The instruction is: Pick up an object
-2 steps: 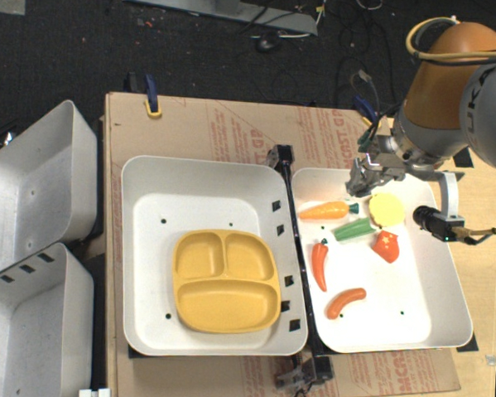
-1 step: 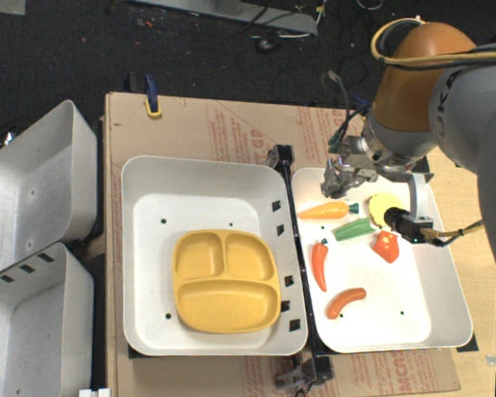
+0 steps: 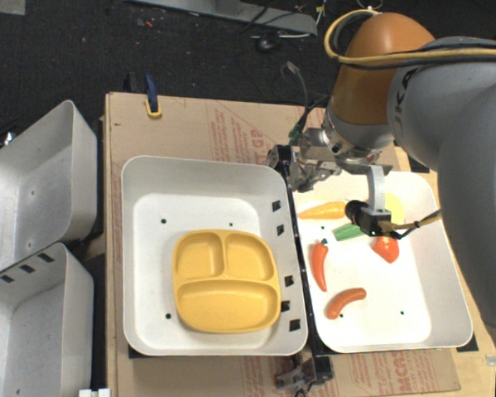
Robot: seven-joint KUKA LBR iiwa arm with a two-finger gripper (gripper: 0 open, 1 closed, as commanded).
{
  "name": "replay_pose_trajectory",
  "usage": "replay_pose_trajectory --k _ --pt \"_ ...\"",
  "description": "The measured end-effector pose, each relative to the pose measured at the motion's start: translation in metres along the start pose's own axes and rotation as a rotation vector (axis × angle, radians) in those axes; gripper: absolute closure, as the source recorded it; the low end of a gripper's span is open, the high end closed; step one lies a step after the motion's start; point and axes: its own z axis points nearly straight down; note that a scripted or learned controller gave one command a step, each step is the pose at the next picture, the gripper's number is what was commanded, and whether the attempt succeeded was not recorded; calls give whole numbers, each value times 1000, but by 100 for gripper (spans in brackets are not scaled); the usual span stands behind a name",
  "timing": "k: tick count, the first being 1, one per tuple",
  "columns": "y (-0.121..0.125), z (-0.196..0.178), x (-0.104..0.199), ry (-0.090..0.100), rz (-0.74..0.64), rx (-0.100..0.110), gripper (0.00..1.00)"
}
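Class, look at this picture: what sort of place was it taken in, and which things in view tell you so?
Most likely a robotics lab test bench: a robot arm reaches over two white bins, toy food lies in one, and loose cables trail beside a cardboard base.

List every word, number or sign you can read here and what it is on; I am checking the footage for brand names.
Red printed lettering and lines on the brown cardboard sheet under the two white bins: too faint and slanted to read.
More red lettering along that sheet's front edge, lower right: partly cut off and blurred, not readable.
Yellow divided plastic tray: no text on it.
Nothing else carries readable text.
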Motion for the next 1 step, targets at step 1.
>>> replay_pose_trajectory --k 1 --pt "6 -3 63 -1 1 0 100"
